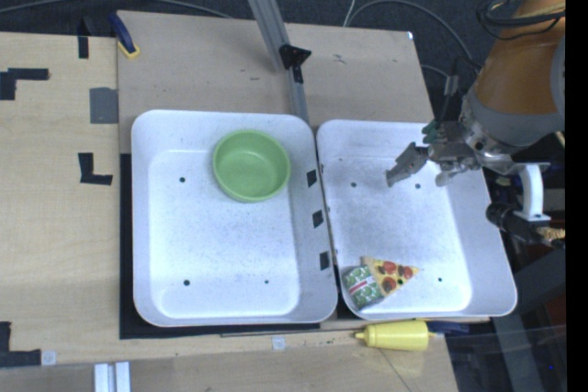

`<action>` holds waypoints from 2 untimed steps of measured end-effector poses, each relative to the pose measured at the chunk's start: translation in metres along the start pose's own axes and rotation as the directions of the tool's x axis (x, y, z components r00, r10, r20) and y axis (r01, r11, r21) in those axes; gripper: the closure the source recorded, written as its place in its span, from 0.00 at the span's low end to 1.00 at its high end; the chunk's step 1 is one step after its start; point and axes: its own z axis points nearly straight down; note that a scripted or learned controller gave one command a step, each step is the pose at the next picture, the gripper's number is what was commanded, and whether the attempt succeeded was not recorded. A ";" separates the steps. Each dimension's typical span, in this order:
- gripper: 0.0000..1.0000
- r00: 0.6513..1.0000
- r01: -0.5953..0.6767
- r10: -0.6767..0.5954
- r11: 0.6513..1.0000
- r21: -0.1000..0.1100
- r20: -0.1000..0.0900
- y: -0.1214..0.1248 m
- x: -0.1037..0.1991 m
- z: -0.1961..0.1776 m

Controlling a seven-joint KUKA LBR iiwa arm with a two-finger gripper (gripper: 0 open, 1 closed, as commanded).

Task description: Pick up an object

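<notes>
Near the front left corner of the right bin [478,289] lies a pizza-slice toy [393,272] touching a small green-and-white packet [361,286]. Well apart from them, over the bin's far side, the gripper [424,170] hovers with its two fingers spread and nothing between them. A green bowl [251,165] sits in the left bin [152,225], and a yellow bottle [397,336] lies on the bench just beyond the right bin's front rim.

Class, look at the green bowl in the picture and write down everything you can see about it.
The green bowl is round, pale green and looks like smooth plastic. It stands upright with its opening facing up, and nothing can be seen inside it. It rests on the floor of the left white bin, near the bin's far edge and a little right of its middle. Nothing else touches it; the gripper is over the other bin.
</notes>
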 end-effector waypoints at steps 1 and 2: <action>0.00 1.000 0.000 0.000 1.000 0.000 0.000 0.000 0.000 0.000; 0.00 1.000 -0.001 0.001 1.000 0.004 0.001 0.001 0.003 0.044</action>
